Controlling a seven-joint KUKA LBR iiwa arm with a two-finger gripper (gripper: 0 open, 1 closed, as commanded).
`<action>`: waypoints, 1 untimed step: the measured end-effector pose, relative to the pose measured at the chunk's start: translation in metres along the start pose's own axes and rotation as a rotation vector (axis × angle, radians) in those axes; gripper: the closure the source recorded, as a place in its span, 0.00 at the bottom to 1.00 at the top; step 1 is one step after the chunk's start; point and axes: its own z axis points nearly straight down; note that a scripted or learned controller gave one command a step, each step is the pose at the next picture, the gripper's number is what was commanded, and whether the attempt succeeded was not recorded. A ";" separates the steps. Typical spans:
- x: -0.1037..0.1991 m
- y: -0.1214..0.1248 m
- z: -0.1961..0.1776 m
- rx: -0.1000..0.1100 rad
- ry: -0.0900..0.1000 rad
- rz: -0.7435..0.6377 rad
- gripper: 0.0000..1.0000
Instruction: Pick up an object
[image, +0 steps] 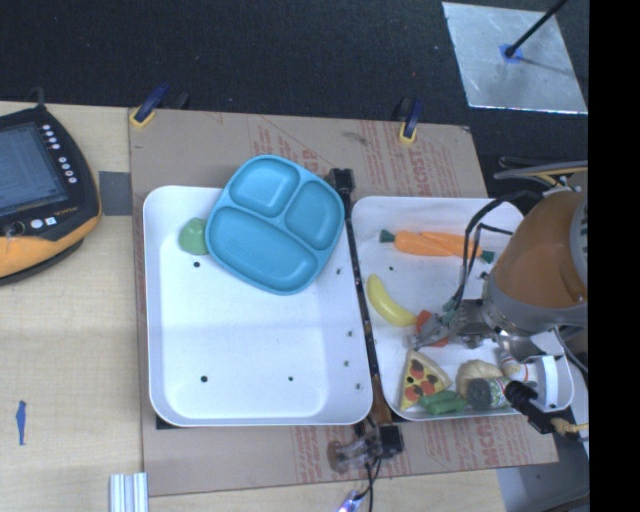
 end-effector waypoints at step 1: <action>-0.001 0.001 -0.010 0.000 -0.001 -0.005 1.00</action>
